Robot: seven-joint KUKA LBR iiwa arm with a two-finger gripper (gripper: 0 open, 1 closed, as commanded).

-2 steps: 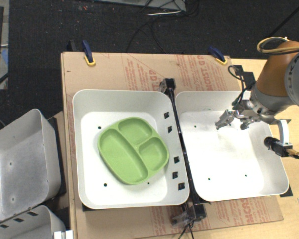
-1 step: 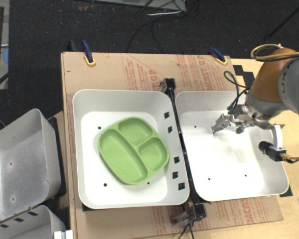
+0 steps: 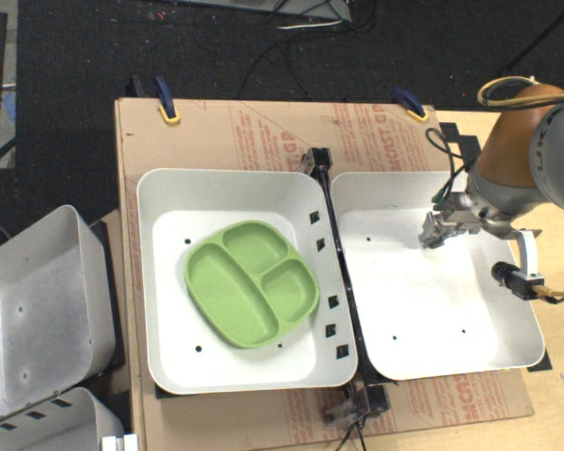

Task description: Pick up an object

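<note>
A green divided plate (image 3: 251, 282) with three compartments lies flat in the left bin (image 3: 160, 205), a little left of that bin's middle. My gripper (image 3: 434, 234) hangs over the upper right part of the right bin (image 3: 508, 346), close to its floor, far to the right of the plate. The arm comes in from the right edge, its orange band above the wrist. Nothing shows between the fingers, and their gap is too small to make out.
A black divider with clips (image 3: 331, 252) runs between the two bins. A grey tub (image 3: 38, 308) stands off the bench at the left. Cables and a small black fitting (image 3: 509, 276) sit by the right bin's right wall. Brown cardboard (image 3: 254, 130) lies under both bins.
</note>
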